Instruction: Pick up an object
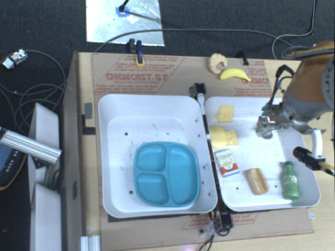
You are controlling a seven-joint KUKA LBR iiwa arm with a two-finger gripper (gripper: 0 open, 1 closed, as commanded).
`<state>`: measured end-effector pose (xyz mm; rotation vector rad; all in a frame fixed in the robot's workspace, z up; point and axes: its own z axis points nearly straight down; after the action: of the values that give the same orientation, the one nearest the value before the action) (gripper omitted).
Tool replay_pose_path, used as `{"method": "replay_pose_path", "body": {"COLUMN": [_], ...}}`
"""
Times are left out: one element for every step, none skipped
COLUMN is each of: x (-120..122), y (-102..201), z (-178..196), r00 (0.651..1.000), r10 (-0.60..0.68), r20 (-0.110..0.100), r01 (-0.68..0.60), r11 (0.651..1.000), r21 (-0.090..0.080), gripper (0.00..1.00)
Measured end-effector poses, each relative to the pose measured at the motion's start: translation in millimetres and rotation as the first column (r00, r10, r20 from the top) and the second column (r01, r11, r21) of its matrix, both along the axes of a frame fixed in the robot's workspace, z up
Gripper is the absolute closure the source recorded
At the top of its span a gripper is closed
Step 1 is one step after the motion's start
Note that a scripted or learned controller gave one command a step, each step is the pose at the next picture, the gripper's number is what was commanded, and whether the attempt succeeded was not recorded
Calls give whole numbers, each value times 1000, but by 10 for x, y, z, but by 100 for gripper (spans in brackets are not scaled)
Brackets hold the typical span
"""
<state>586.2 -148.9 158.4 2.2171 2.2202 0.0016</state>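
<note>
Objects are lying in the right bin [312, 192]: cheese wedge [225, 113], carton [226, 162], bread roll [256, 181] and green bottle [290, 180]. The gripper [265, 124] is hovering above them; whether it is spread, I cannot tell. The cheese wedge is sitting just to its left.

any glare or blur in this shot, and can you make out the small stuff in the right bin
Camera view: even, soft lighting with faint shadows; strong glare on the shiny sheet on the floor; the image is slightly soft, so the print on the small carton is unreadable; the green bottle and bread roll stay clear enough to tell apart; the gripper is blurred and dim.
</note>
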Motion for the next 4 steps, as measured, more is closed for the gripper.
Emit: {"method": "replay_pose_path", "body": {"x": [-1,-358,-88,-399], "y": [7,-304,-581,-576], "z": [-4,-550,162,-30], "r00": [1000,1000,1000,1000], "r10": [1,-1,3,0], "r20": [-1,-4,1,-3], "r01": [-1,1,-3,0], "r11": [1000,1000,1000,1000], "r21": [1,1,0,2], "gripper": [0,0,0,0]}}
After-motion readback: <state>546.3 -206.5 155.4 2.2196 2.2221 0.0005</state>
